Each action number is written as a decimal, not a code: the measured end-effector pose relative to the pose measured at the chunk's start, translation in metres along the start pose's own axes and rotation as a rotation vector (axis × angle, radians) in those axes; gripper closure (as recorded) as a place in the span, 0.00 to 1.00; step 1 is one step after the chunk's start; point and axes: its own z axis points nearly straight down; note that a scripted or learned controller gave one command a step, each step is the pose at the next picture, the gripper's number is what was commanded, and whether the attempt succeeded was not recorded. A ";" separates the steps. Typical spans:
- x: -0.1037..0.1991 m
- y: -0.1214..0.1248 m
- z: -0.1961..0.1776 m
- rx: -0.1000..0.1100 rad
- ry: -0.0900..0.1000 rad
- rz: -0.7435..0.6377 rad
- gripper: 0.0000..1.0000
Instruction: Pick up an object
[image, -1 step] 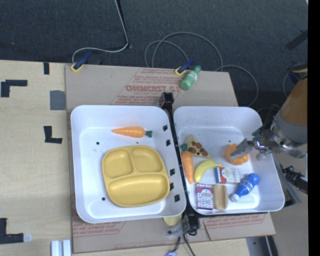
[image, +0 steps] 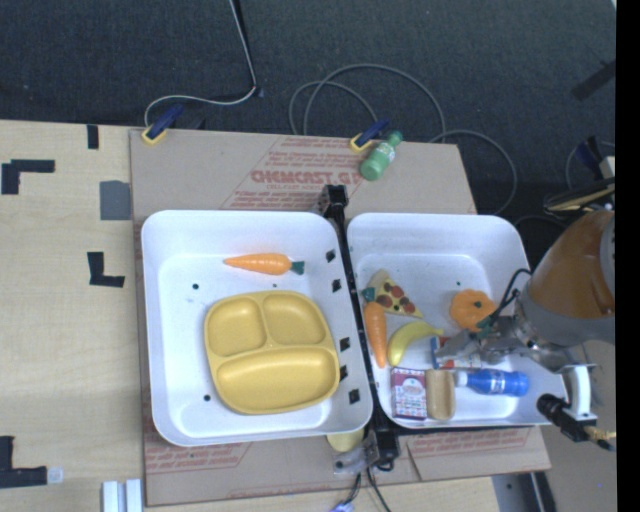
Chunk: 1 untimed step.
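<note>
Bottle (image: 497, 382) lies in the right bin (image: 430, 232), beside the bread (image: 440, 394) and banana (image: 408, 340). Hand (image: 478, 345) sits low just above the bottle; whether it is clenched I cannot tell.

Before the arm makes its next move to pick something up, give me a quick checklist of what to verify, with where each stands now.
1. Gripper over the right bin, among the objects: ok.
2. Finger opening visible: cannot tell, the view is blurred there.
3. An object held: not ok, nothing is seen in a grasp.
4. Nearby targets: blue bottle and orange fruit lie close by: ok.
5. Crowding: banana, small carrot and pizza slice lie close together: not ok.
6. Left bin: yellow tray and carrot lie apart: ok.
</note>
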 end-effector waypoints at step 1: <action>0.020 0.059 -0.003 0.003 -0.009 -0.009 0.00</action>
